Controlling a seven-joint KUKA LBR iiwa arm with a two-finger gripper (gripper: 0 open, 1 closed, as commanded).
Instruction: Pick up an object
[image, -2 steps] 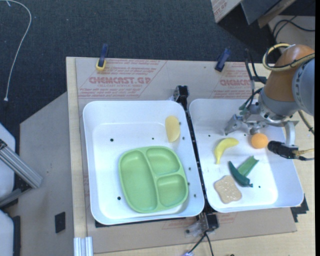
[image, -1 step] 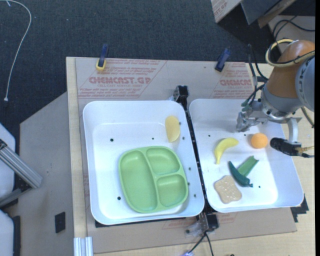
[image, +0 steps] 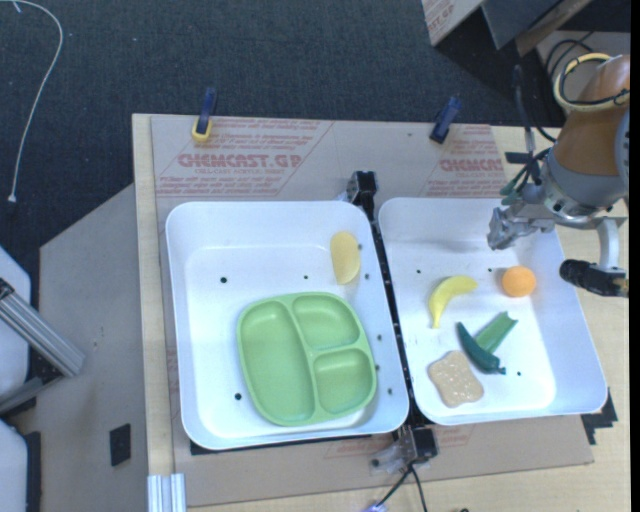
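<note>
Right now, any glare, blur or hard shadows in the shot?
Camera view: even, soft light; the white bins look bright but keep detail; shadows beside the banana and orange ball are faint; the claw looks slightly soft.

The arm (image: 585, 150) is a rounded, smooth-shelled limb: an orange band wraps it above a pale grey wrist collar (slightly glossy). Black cables loop beside it at the far right. Below the collar sits the pincer (image: 508, 228), metallic grey, small and blocky
</note>
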